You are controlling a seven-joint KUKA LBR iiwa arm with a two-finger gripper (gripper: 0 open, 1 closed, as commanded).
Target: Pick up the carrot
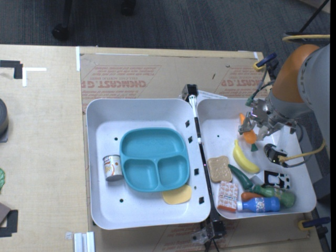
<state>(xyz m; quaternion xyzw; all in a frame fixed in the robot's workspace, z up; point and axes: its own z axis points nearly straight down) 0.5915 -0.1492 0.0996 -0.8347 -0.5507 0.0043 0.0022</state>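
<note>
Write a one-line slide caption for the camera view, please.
KUKA arm's gripper over the right bin at the carrot; left bin holds a teal plate.

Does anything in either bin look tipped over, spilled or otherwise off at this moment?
Mostly no. One small can lies on its side left of the blue plate, and a yellow slice is partly tucked under the plate's near edge. The gripper is at the carrot in the right bin.

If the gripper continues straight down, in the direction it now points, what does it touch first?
Most likely the carrot, the orange piece right under the gripper in the right bin, just above the banana. Depth is unclear from this slanted view, so it may already be touching it.
</note>
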